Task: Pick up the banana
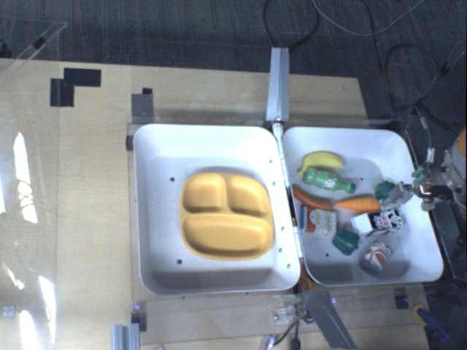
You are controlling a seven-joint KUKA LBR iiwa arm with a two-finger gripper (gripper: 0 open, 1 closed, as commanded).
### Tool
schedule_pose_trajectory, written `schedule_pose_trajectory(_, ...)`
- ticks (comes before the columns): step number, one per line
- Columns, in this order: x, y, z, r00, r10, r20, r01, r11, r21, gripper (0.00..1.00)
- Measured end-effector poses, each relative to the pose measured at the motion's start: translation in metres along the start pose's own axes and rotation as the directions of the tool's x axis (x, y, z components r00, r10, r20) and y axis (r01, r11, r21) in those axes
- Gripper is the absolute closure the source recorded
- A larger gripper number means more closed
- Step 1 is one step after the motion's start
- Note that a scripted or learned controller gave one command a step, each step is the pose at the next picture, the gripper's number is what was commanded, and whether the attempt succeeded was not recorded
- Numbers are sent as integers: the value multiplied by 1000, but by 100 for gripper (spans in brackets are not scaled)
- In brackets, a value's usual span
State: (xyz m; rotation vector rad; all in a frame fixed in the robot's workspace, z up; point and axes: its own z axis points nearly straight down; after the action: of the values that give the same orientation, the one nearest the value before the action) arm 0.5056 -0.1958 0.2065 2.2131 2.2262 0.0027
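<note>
Banana (323, 159): top of right bin (419, 268), touching green bottle (328, 181).
Hand (427, 188): at bin's right rim, grip unclear.

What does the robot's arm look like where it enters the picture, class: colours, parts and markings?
Little of it shows at the right edge: an orange patch of the arm above, then a small grey metal pincer with dark and teal-green parts. No markings or cables on it are clear enough to make out.
</note>
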Motion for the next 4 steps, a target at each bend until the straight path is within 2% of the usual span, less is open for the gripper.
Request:
schedule_pose_trajectory(1,1,2,-11,1000,-4,1,4,1000,-5,100)
schedule_pose_trajectory(2,1,2,-11,1000,-4,1,4,1000,-5,0)
schedule_pose_trajectory(3,38,79,48,997,-77,0,77,997,-1,0)
schedule_pose_trajectory(4,77,118,119,962,-274,2,274,962,-5,0)
